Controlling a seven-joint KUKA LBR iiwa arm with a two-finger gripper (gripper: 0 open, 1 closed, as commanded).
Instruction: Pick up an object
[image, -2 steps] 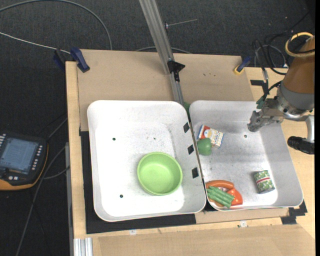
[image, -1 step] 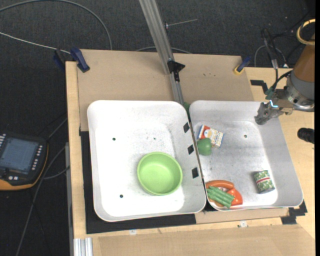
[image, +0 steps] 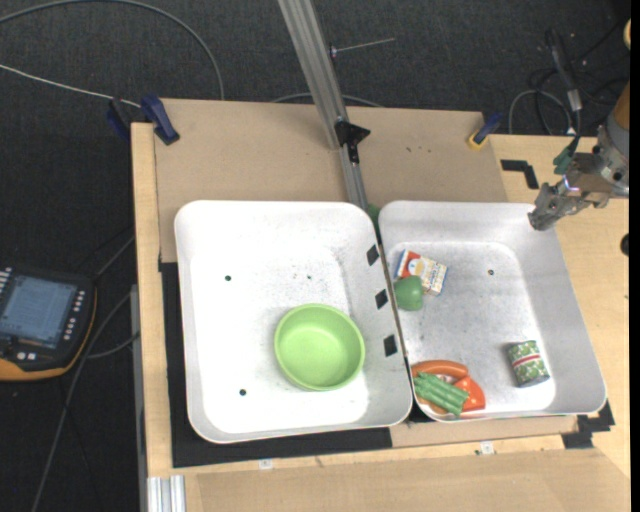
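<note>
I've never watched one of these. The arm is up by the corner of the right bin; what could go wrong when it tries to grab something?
The green ball touches the small carton by the bin's left wall, so the gripper might nudge both and grasp neither. The orange and green toys lie piled in the bottom corner, where the wall may block a grip. The small can looks tilted and could roll away.
</note>
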